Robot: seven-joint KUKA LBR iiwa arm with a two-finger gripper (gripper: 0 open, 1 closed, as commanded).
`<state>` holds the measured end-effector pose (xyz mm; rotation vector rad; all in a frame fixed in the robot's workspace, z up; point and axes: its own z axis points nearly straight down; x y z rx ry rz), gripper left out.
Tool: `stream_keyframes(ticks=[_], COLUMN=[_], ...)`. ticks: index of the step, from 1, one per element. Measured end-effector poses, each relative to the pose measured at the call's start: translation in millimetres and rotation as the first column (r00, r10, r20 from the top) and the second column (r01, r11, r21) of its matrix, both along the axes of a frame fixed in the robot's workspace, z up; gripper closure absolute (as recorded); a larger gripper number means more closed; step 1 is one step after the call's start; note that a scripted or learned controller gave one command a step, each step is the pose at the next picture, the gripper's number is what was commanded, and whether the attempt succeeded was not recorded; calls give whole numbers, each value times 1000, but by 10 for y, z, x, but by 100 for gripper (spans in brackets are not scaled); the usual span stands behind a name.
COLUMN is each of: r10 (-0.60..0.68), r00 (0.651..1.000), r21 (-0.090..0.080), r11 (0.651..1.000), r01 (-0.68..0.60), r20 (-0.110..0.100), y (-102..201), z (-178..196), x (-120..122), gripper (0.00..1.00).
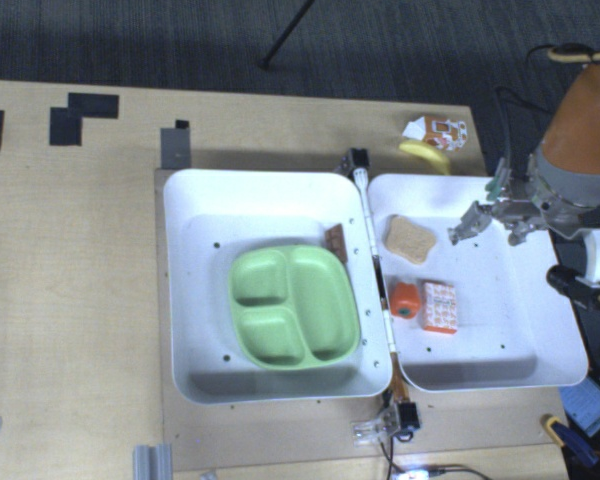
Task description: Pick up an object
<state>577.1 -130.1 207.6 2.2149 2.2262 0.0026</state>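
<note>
The right bin holds a tan bread-like slice at its upper left. Lower down lie a small orange-red object and, touching its right side, a small patterned box. My gripper hangs over the upper right part of this bin, to the right of the slice and apart from it. Its fingers stand open with nothing between them. The left bin holds a green divided plate, with a small brown item by the plate's upper right corner.
A yellow banana-like item and a small packet lie on the bench behind the right bin. A divider bar runs between the bins. The grey arm with its orange band comes in at the right edge.
</note>
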Motion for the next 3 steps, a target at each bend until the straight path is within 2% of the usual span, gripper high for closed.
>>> stream_keyframes(ticks=[1,2,3], r10=[1,-3,-1], r00=[1000,1000,1000], r21=[1,-1,-1], r11=[1000,1000,1000], r01=[-1,3,1], r20=[-4,3,9], y=[63,315,319], z=[-1041,-1213,-1094], x=[410,-117,-95], gripper=[0,0,100])
